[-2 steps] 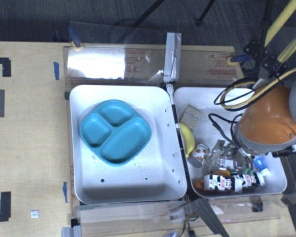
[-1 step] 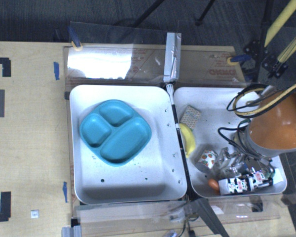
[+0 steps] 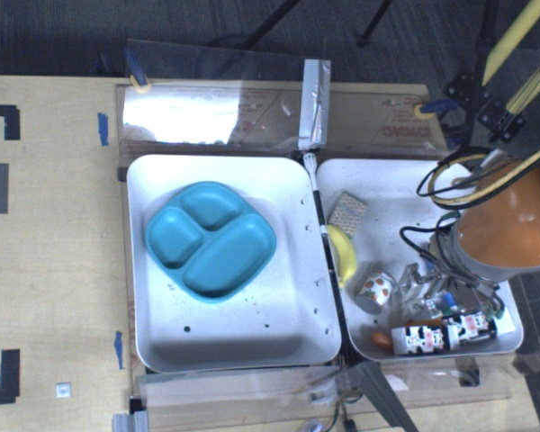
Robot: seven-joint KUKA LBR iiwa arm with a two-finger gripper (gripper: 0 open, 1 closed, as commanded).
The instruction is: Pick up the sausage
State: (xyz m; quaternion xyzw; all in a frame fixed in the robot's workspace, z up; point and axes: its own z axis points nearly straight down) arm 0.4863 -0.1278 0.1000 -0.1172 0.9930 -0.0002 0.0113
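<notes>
The arm is down in the right bin [image 3: 486,180], its gripper [image 3: 425,288] low among the clutter, so this reads as the reaching step, with the grasp not yet shown. Whether the gripper is open or closed cannot be told, since cables and the orange wrist band cover much of it. The sausage is hard to pick out; the likeliest candidate is a small reddish-brown piece [image 3: 381,338] at the bin's near wall, just below and to the left of the gripper, touching the end of a black-and-white patterned carton [image 3: 443,334]. If so, the next move calls for shifting down-left and closing on it without catching the carton. Left of the gripper lie a spotted cup [image 3: 375,288], a banana [image 3: 343,252] and a checkered packet [image 3: 346,211]. Farther left, the other bin [image 3: 162,327] holds a blue divided plate [image 3: 211,238].
</notes>
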